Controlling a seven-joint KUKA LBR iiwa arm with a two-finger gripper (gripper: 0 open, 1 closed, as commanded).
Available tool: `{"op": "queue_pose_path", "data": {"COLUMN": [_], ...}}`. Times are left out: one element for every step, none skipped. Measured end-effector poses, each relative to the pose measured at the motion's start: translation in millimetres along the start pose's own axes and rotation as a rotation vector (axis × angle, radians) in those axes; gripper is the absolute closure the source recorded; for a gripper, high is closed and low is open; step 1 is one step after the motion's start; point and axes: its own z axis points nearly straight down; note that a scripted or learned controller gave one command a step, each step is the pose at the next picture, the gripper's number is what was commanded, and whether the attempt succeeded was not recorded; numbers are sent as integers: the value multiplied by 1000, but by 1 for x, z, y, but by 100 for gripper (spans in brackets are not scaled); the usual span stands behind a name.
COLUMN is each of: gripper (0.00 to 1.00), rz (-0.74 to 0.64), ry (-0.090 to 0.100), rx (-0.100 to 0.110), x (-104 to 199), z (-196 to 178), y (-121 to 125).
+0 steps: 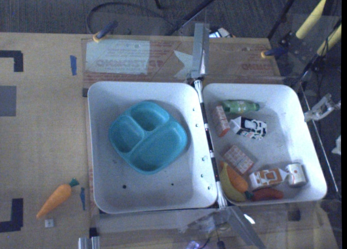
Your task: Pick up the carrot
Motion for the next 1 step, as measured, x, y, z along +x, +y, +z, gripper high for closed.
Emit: {"op": "queue_pose_path", "data": {"gripper": [0], "rz": [-279], "ry": [2], "rx": [-3], "x": [-13], "z": [30], "y": [-24]}}
